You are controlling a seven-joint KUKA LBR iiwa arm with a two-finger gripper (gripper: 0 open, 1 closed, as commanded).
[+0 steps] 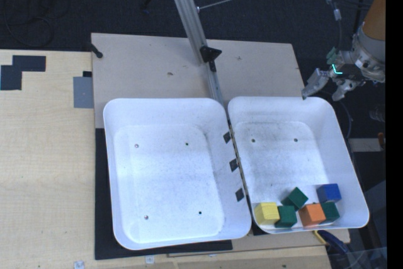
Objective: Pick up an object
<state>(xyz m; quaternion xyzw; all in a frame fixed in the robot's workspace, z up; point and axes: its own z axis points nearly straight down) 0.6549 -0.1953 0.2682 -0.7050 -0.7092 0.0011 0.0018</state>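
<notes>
Hand [327,82] hangs spread and empty past the right bin's [343,135] far right corner. Blocks cluster in its near right corner; blue block [329,192] looks light, rigid and least crowded, so pinch its flat sides.

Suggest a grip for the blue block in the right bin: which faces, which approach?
Blue block sits at the cluster's far right, near the right bin's wall, with the orange block and a green block close in front. Probably best to come straight down from above and close on its left and right faces; the left side looks free.
</notes>
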